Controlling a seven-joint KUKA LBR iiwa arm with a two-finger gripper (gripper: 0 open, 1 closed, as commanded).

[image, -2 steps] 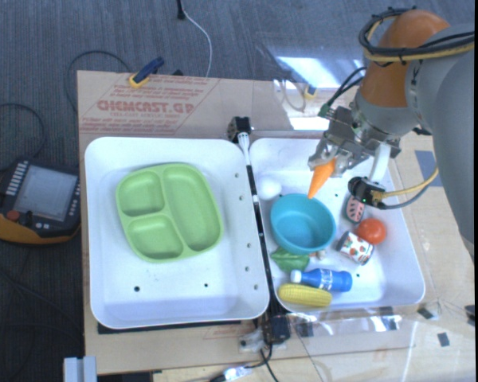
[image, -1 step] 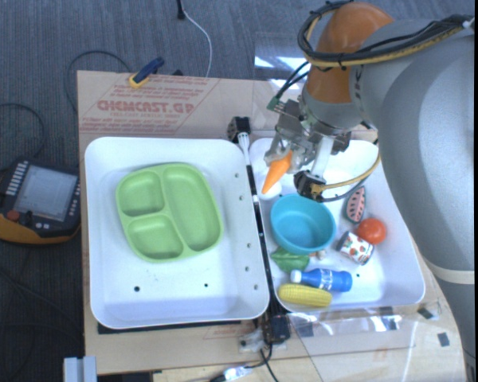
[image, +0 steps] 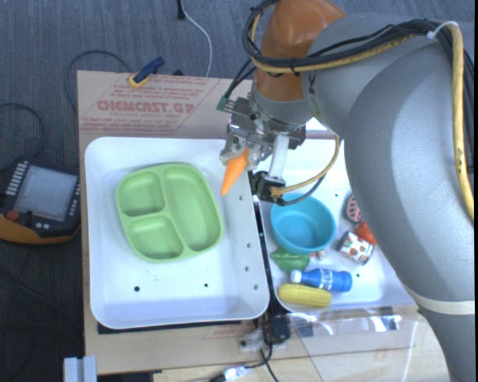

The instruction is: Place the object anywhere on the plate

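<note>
An orange toy carrot [image: 233, 172] hangs point down between the fingers of my gripper [image: 240, 159], which is shut on its upper end. It is above the right side of the left bin, close to the wall shared by the two bins. The green three-compartment plate [image: 169, 210] lies in the left bin, to the lower left of the carrot. The carrot's tip is just past the plate's upper right corner, not over a compartment.
The right bin [image: 323, 153] holds a blue bowl [image: 303, 223], a green toy [image: 289, 259], a small bottle [image: 324, 279], a yellow corn cob [image: 304, 296] and a red-and-white can [image: 355, 247]. A handheld pendant [image: 33, 201] lies left of the bench. The arm covers the right bin's far side.
</note>
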